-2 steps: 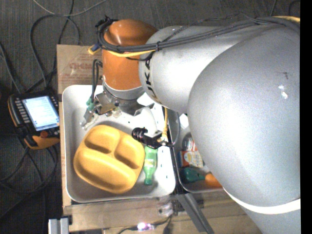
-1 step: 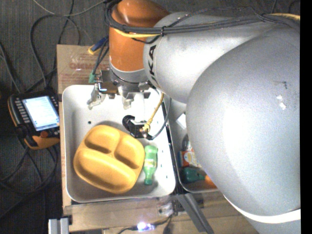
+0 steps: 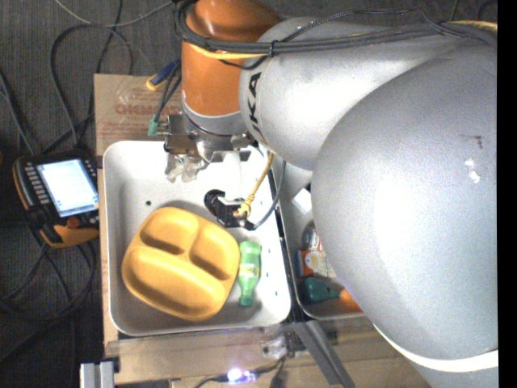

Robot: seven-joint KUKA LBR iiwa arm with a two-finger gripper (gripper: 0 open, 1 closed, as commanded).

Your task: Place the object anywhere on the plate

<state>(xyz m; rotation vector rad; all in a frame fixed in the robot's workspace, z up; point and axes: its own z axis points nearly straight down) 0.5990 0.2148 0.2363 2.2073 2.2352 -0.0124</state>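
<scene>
A yellow plate (image 3: 179, 263) with three compartments lies in the front half of the left bin (image 3: 121, 176). A small green bottle-shaped object (image 3: 248, 272) lies on the bin floor, right against the plate's right rim. My gripper (image 3: 186, 166) hangs over the far end of the left bin, well behind the plate and the green object, under the orange band of the arm. I see nothing held in it.
A black cable loop (image 3: 223, 205) with a yellow wire hangs just behind the plate. The right bin (image 3: 300, 301) holds a red-orange packet (image 3: 315, 259) and a teal item (image 3: 321, 289), mostly hidden by the arm. A teach pendant (image 3: 60, 188) lies left of the bench.
</scene>
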